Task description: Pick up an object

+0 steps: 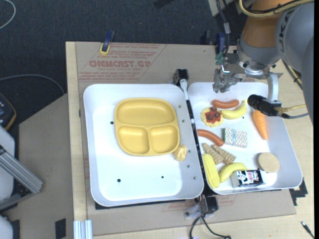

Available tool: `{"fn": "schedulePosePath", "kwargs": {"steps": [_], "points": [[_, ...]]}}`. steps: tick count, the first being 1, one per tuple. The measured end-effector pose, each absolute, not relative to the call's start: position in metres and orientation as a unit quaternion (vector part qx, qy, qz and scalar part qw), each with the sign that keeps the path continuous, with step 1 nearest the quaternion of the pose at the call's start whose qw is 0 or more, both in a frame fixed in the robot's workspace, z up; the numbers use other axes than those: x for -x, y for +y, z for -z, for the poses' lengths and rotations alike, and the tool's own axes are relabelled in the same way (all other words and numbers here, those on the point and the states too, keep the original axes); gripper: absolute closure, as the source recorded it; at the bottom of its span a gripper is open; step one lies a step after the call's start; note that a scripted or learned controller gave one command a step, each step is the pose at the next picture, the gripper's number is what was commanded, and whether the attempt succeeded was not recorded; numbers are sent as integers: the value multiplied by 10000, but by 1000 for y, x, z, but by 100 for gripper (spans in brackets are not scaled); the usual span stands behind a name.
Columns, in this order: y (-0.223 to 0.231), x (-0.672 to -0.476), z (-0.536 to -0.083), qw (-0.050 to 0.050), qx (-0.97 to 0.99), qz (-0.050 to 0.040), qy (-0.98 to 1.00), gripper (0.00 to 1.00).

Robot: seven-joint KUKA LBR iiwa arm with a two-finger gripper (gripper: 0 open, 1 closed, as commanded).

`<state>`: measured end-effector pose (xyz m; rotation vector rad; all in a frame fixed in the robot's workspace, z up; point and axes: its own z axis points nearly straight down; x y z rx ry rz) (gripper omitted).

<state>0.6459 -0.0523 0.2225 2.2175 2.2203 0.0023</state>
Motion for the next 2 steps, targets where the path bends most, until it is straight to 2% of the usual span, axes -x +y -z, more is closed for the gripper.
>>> {"fn": "schedulePosePath", "kwargs": {"steps": [1, 2], "points": [[-63, -639, -221, -3, -7076, 9, 7066, 100], [-55, -645, -219, 11, -7068, -3, 7074, 100]]}}
